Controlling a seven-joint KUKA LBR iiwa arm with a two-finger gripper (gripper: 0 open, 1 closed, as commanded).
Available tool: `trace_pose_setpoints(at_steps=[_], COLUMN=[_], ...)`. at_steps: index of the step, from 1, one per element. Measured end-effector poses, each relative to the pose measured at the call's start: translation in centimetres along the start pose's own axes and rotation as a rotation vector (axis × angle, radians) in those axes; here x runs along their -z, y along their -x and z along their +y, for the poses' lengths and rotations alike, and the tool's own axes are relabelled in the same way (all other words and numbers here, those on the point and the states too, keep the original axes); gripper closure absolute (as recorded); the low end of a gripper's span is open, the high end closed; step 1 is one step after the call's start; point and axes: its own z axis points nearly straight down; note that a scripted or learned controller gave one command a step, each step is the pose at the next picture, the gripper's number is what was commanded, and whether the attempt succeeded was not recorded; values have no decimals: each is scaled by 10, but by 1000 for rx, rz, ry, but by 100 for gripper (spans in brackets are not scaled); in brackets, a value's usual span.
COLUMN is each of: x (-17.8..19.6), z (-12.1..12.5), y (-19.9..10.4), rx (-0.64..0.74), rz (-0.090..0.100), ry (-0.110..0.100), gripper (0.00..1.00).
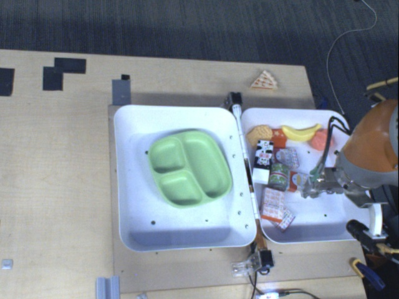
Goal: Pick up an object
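Right bin (324,226) holds a crowded group of small objects, any of which could serve as the pick. A yellow toy banana (300,132) lies near the bin's far wall, curved, with a tan round biscuit-like piece (259,132) to its left and an orange-red item (320,141) to its right. Below these stands a small black-and-white carton (264,153), beside a crumpled clear wrapper (287,158). A small can with a green label (278,179) sits near the bin's middle. A flat red-and-white packet (275,207) lies nearest the front wall, tilted.

The gripper (312,185) is low inside this bin, just to the right of the can, at the end of the arm with its orange band (374,142). The claw's state cannot be told: the fingers are too small and blurred. Nothing is visibly held.

Left bin (128,167) holds one pale green divided plate (189,167), three compartments, lying flat, turned at a slant.

On the bench (56,185), beyond the right bin, lies a triangular toy pizza slice (265,80).
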Motion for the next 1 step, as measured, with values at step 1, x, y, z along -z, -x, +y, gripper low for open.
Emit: trace_pose_setpoints(at_steps=[1], x=[0], z=[0], y=[0], rx=[-1], rz=[0], ry=[0], gripper=[0])
